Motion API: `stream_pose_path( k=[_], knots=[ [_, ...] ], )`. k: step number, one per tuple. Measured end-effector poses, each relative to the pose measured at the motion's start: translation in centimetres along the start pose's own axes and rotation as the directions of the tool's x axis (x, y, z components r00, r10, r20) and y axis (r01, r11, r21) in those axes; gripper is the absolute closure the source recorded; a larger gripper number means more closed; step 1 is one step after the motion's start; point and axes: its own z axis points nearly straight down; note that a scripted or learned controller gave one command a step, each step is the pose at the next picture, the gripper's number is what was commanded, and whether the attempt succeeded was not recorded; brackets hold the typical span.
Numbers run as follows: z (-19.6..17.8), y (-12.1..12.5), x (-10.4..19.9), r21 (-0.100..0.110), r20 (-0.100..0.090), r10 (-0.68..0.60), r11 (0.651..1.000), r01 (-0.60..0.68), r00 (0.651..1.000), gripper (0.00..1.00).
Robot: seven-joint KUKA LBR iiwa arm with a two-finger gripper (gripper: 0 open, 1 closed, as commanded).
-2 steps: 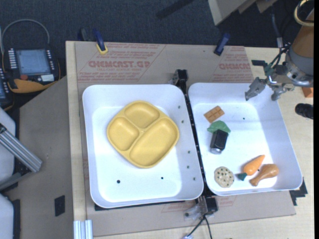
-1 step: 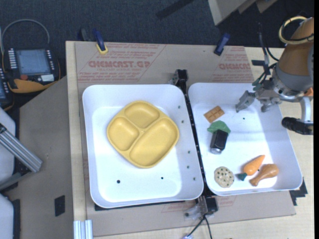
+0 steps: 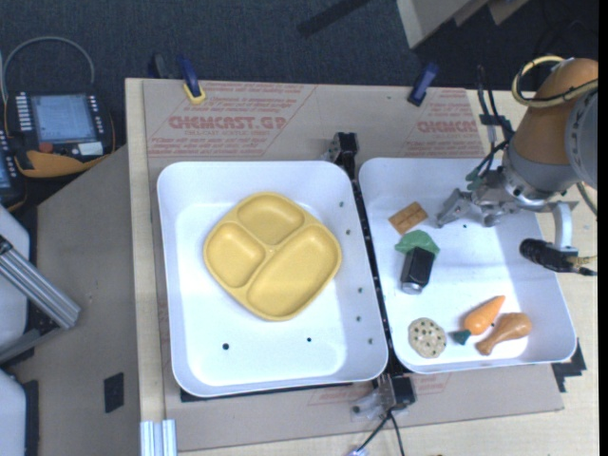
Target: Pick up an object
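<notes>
lying in the right bin (image 3: 541,255) are the things the task could take: a tan cracker (image 3: 408,218) at the far left, a green piece (image 3: 418,242) just near of it touching a small black block (image 3: 416,270), a speckled cookie (image 3: 427,336) at the near edge, and to its right an orange carrot (image 3: 484,314) resting against a tan drumstick (image 3: 504,330). none of them is lifted; all sit on the bin floor. the gripper (image 3: 467,207) hangs over the far part of this bin, right of the cracker and apart from it, and its claw looks spread fairly wide with nothing between the fingers. so, by my reading, the pick is not yet done: choosing a thing, coming down on it, closing and lifting all remain. the grey arm (image 3: 551,141) with its orange band comes in from the right. the left bin (image 3: 190,350) holds a yellow divided plate (image 3: 272,255). under both bins lies a brown board (image 3: 285,122) printed in red with what reads as "chemcast gp", seen once behind each bin, partly faded. at the far left sits a control pendant (image 3: 59,122) whose screen is too small to read.
</notes>
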Motion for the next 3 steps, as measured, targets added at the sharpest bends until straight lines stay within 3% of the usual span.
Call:
stream_pose_path(
  k=[1, 3],
  knots=[
    [-1.5, 0.2, 0.0, -0.008, 0.003, 0.0, 1.0, 0.0, 1.0, 1.0],
    [-13.7, 1.2, -0.8, -0.016, 0.005, -0.001, 1.0, 0.001, 1.0, 1.0]
  ],
)
